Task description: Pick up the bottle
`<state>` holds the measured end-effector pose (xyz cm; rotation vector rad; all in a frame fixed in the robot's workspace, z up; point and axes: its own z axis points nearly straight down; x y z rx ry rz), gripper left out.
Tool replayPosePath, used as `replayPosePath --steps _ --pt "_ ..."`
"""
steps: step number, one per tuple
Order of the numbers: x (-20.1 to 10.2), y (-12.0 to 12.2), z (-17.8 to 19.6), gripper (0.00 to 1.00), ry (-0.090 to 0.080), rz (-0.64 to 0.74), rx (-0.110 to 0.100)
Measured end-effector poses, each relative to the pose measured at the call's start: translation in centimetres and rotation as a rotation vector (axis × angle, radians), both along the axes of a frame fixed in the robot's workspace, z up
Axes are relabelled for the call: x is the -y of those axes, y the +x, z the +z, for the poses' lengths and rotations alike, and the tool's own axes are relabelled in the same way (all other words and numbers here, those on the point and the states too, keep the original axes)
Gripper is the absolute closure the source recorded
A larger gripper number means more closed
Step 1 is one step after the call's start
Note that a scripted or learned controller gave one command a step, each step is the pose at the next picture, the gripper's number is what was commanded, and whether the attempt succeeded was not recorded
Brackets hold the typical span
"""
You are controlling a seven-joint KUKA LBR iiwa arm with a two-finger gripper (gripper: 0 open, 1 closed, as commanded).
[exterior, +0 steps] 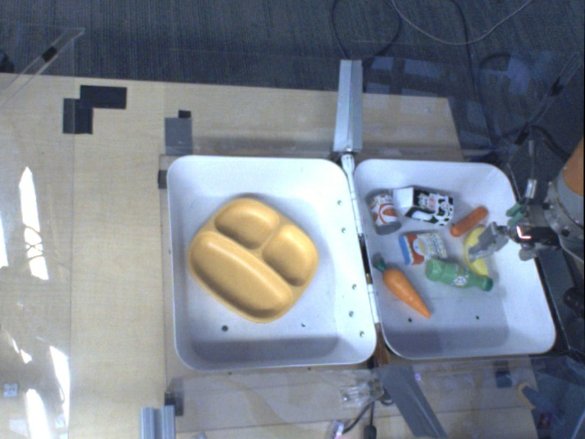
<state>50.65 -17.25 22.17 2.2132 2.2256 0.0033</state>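
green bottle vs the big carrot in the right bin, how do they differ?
The green bottle is green with a pale label band; the big carrot is orange with a green top. The bottle lies roughly across the bin and close to the hand; the carrot lies diagonally, nearer the divider. Both lie flat in the right bin.

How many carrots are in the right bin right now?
2. One carrot lies near the right bin's front left; a smaller carrot sits farther back, by the gripper. Others may be hidden.
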Motion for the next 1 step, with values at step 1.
replayPosePath --steps 1 --pt "-0.59 0.95 -11.06 0.00 0.001 -0.192 0.000"
